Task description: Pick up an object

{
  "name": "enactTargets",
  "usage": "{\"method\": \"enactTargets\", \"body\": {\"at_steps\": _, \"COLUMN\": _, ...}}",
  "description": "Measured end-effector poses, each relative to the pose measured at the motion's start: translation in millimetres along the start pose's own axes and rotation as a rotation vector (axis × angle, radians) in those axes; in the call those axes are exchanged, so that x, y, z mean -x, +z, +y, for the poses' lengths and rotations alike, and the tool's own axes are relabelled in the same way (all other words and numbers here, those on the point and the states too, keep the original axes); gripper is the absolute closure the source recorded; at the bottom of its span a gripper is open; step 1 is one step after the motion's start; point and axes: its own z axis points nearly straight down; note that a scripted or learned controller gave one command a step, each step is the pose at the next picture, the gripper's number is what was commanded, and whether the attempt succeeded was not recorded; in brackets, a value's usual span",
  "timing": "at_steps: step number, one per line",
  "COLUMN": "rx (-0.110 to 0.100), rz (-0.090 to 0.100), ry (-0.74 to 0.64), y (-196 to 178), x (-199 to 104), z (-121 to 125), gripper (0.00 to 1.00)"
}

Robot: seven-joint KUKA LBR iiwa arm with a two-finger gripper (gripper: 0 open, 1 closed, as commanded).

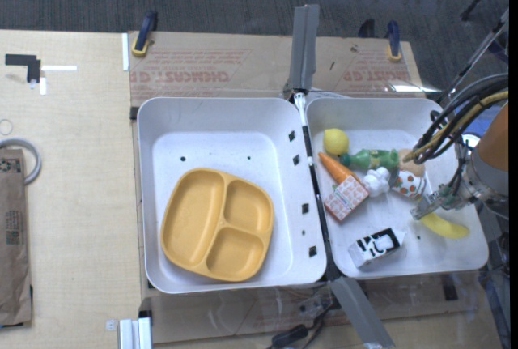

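Arm entering from right edge of frame, wrist low over right side of right bin (477, 258), dark and yellow cables looping above it. Gripper (433, 206) down near bin floor at lower right, just above yellow banana-like piece (446, 227). Finger state: cannot tell, tips too small and cluttered. Nothing visibly held.

Right bin contents, clustered at centre: yellow lemon (336, 141) at upper left of cluster; green toy (374, 158) to its right; orange carrot (335, 168) lying at a slant below lemon; pink-and-white checked carton (346, 199) touching carrot's lower end; small white lump (376, 180) between carton and green toy; spotted white-and-red piece (408, 183) just left of gripper. Black-and-white box (377, 245) apart from cluster, near bin's lower edge.

Left bin (154, 177) at centre frame: yellow three-compartment plate (217, 223) lying flat in lower left part.

Cardboard sheet (243, 64) behind both bins, red print reading upside down, roughly "CHEMCOTS"; rest not legible. Blue clamps (146, 33) at its upper corners. Brown paper bag (14, 234) at far left edge, black print too small to read. Grey divider bar (304, 48) rising between bins at top centre.
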Motion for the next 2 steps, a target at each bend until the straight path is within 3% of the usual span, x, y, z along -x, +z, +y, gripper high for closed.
{"method": "enactTargets", "body": {"at_steps": 1, "rx": 0.001, "rz": -0.006, "ry": -0.099, "y": 7, "x": 7, "z": 110, "gripper": 1.0}}
{"method": "enactTargets", "body": {"at_steps": 2, "rx": 0.0, "rz": -0.006, "ry": 0.109, "y": -99, "x": -19, "z": 130, "gripper": 1.0}}
